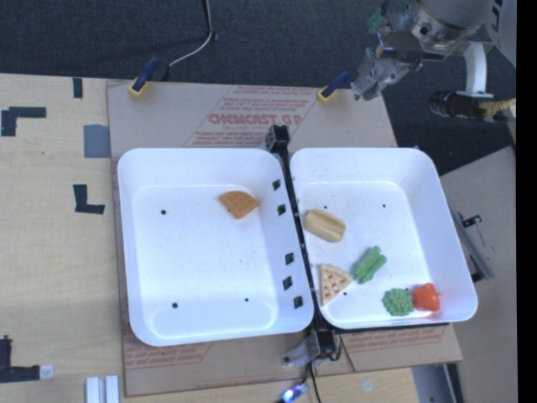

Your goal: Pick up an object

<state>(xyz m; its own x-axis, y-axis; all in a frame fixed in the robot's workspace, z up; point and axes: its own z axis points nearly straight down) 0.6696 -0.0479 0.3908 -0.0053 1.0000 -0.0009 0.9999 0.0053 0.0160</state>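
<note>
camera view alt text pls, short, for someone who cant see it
The arm's pincer hangs above the bench beyond the right bin, which contains a bread roll, waffle wedge, green pods, broccoli and a tomato. The left bin holds one orange-brown piece.

Light wooden desk (50, 250) carrying black tape marks (84, 198) at the left of the frame. Brown printed cardboard sheet (243, 116), upper centre, fixed by two blue-and-yellow clamps (144, 76). Thin white cable (197, 23) crossing the dark floor (277, 15) at top.
</note>
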